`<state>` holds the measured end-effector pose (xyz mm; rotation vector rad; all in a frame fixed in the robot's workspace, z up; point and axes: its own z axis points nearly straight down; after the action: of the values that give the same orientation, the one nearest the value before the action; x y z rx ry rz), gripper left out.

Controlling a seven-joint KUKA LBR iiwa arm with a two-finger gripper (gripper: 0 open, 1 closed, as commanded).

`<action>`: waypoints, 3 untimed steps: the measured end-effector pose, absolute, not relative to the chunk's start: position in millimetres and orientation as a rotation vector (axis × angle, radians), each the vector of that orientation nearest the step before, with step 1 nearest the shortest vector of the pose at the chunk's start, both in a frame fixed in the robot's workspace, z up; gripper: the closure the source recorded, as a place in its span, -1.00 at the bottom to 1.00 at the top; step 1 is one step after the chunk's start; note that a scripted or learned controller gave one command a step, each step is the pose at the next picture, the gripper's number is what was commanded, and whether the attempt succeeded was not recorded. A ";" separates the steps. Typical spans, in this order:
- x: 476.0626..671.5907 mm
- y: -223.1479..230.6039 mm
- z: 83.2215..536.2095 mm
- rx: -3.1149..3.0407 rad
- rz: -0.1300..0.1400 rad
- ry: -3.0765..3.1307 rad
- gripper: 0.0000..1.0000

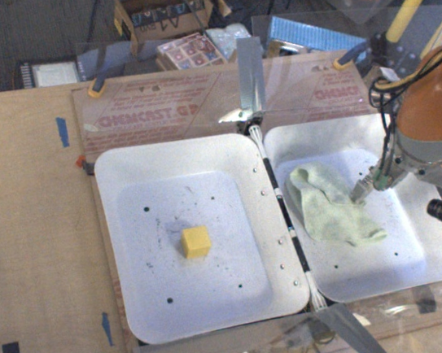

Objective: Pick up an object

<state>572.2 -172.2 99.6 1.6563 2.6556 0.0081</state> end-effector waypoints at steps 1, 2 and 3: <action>631.4 -148.6 179.8 1.609 0.001 2.694 1.00; 583.9 -209.1 150.4 1.476 0.000 2.772 1.00; 652.0 -223.0 162.2 0.982 0.000 2.976 1.00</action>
<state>652.0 -223.0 162.2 0.9818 2.9761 0.0001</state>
